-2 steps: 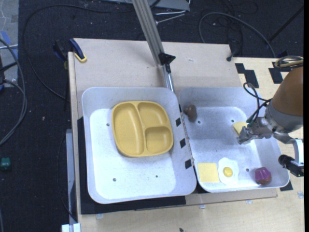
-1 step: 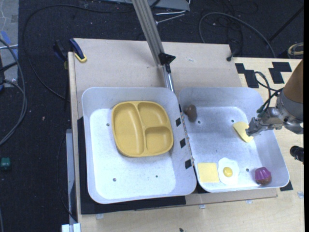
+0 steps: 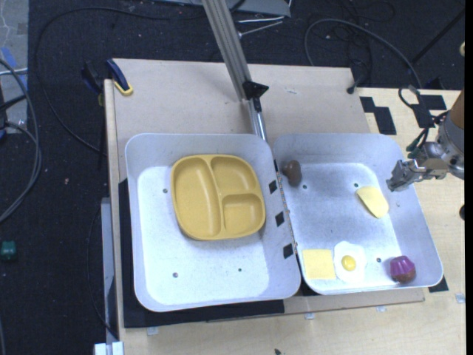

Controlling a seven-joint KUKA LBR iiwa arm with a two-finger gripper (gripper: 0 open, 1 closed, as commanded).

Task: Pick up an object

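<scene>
The right bin (image 3: 332, 180) holds a brown rounded object (image 3: 293, 171) near its far left corner. A pale yellow wedge (image 3: 372, 200) lies right of the bin's middle. A yellow square slice (image 3: 318, 264), a fried egg (image 3: 349, 261) and a purple object (image 3: 402, 268) lie along the near side. My gripper (image 3: 403, 177) hangs over the right rim of this bin, just right of the yellow wedge and apart from it. I see nothing between its fingers.
The left bin (image 3: 148, 220) carries a yellow divided plate (image 3: 218, 197). A metal pole (image 3: 230, 43) slants down to the gap between the bins. Cables lie on the dark floor around the bench.
</scene>
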